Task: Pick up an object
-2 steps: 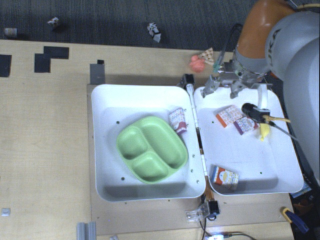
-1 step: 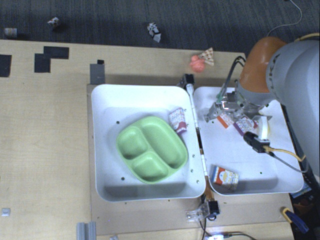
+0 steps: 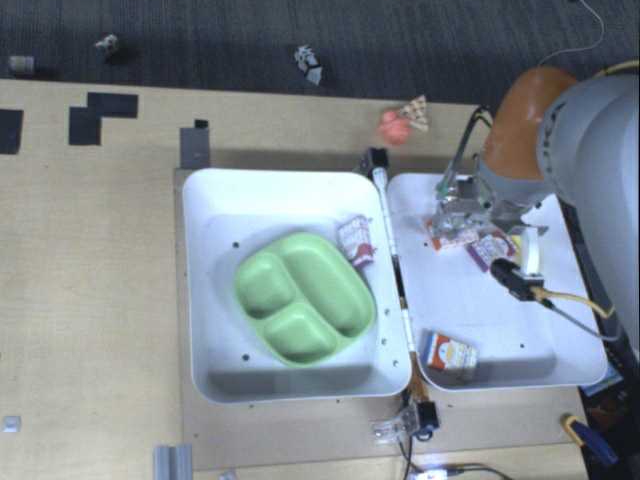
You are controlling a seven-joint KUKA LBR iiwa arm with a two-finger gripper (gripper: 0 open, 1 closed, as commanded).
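Two shallow white bins sit side by side on your pale wooden bench (image 3: 90,298), with dark carpet (image 3: 200,18) running along the far edge and a few small scraps scattered on it. Starting at your left, the left bin (image 3: 200,298) holds a green divided plate (image 3: 303,296) lying flat, and a small red and white packet (image 3: 356,241) rests just beside the plate's far right corner. A pink ball (image 3: 395,127) lies on the bench beyond the bins. Moving right, the right bin (image 3: 560,353) has a small carton (image 3: 447,353) near its front edge. The gripper (image 3: 458,216) is low at the far end of this bin, directly over a cluster of small wrappers (image 3: 480,243). You cannot tell how it is set
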